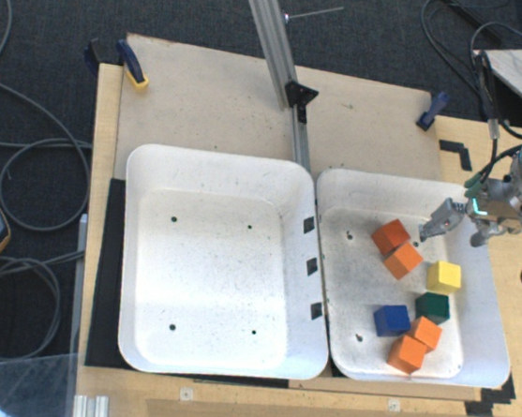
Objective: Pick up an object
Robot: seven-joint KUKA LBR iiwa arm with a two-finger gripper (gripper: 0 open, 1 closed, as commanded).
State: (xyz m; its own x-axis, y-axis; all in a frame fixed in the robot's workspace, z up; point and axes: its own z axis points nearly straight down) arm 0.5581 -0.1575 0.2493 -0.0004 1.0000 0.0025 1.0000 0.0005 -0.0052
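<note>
- The gripper [459,225] hangs over the upper right part of the right bin [348,346], its two grey fingers spread apart with nothing between them.
- Just left of and below it sits a red-orange block [391,237], turned diagonally to the bin's sides; it looks cube-like, with no clear long axis.
- An orange block [404,260] touches that one at its lower right corner, also turned diagonally.
- A yellow block [444,275] lies just right of the orange one, nearly square to the view.
- Lower down, a dark green block [434,305] sits above a second orange block [427,333], and a third orange block [405,354] sits next to that one.
- A blue block [392,320] lies left of this cluster, slightly turned.
- The left bin [149,199] stands beside the right one.
</note>
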